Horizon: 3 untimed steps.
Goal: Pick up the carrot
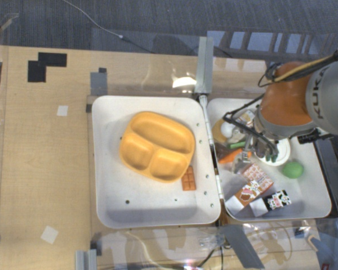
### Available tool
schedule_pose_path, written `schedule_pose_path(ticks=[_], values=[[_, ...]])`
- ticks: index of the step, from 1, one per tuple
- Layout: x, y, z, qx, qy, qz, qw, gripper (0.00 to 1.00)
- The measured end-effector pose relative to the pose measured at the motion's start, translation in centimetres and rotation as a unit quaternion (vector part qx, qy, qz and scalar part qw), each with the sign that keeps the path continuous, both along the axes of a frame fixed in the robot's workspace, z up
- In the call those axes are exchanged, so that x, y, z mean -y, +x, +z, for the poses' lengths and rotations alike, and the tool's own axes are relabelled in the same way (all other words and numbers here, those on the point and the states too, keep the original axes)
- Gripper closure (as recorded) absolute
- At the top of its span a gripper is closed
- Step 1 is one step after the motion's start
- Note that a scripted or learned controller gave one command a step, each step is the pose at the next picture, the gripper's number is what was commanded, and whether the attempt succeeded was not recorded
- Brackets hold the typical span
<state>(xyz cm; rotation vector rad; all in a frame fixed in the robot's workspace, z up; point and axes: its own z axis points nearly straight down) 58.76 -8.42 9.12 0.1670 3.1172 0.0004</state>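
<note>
The arm (304, 103) reaches in from the right over the right bin (321, 204), its orange band sitting above the wrist. The gripper (258, 149) hangs low over the upper left part of that bin, its dark fingers pointing down and toward the left; how the jaws stand cannot be told from this angle, since the wrist and cabling cover much of them.

The carrot (230, 157) lies in the right bin close to its left wall, a short orange piece with a green stem (236, 145) just above it. It sits just left of the gripper and no part of it can be seen between the fingers.

Near the gripper's right side is a white round item with a green mark (277, 153), and further right a green ball (293, 170). Below the gripper lie a red and white carton (252, 185) and, beside it lower right, a small black and white carton (276, 201). A yellow-rimmed round object (225, 130) sits above the carrot.

The left bin (110, 201) holds a yellow divided plate (156, 145) with three compartments, tilted slightly, and a small orange-brown block (188, 179) touching its lower right edge
</note>
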Motion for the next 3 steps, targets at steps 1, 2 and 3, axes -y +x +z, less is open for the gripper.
schedule_pose_path(ticks=[1, 2, 3], values=[[0.3, -0.8, 0.0, 0.000, 0.0059, -0.276, 0.9612, 0.00], [0.4, -0.3, 1.4, 0.008, 0.0056, -0.273, 0.9619, 1.00], [-5.1, -6.9, 9.7, -0.004, 0.0045, -0.211, 0.9775, 1.00]])
